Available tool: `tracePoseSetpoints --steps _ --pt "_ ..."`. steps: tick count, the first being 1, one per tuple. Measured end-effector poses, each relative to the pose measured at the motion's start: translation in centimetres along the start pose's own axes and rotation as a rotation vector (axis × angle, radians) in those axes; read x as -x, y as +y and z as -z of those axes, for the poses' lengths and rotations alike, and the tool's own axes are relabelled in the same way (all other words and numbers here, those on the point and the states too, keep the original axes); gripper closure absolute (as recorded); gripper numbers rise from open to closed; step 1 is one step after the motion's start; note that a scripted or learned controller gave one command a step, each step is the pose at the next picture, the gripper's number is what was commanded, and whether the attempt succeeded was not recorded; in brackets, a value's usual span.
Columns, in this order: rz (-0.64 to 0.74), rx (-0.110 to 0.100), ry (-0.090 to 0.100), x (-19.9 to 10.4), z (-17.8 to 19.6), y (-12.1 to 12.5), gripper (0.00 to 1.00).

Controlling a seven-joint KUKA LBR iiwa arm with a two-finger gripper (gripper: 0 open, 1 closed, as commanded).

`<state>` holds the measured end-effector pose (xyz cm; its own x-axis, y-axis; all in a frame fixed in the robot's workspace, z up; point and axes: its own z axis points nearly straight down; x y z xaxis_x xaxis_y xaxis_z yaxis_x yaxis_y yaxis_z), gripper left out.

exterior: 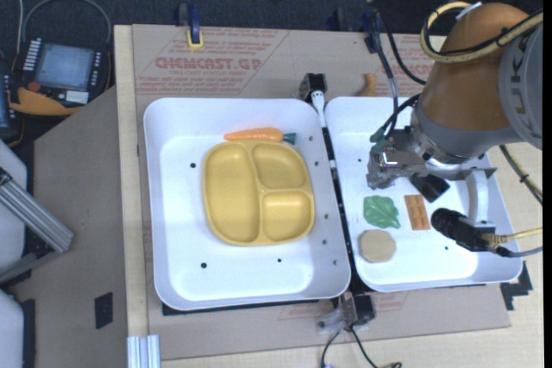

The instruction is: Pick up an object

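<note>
Three objects, green leaf (380, 211), tan cookie (377, 246) and orange wafer (417, 213), lie unlifted beneath the end effector (390, 170); its grip cannot be told.

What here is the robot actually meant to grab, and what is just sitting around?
Could be picked up:
- toy carrot
- green leafy piece
- tan round piece
- small brown strip
- yellow divided plate

The gripper hangs above the green piece.

Just lying about:
- handheld control pad, off the bench
- blue clamp at the bench's far edge
</note>
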<state>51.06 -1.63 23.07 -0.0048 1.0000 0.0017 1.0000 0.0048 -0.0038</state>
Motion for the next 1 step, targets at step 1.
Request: tracePoseSetpoints --steps 1 --pt "0.002 0.006 0.0 -5.08 0.71 1.11 1.0"
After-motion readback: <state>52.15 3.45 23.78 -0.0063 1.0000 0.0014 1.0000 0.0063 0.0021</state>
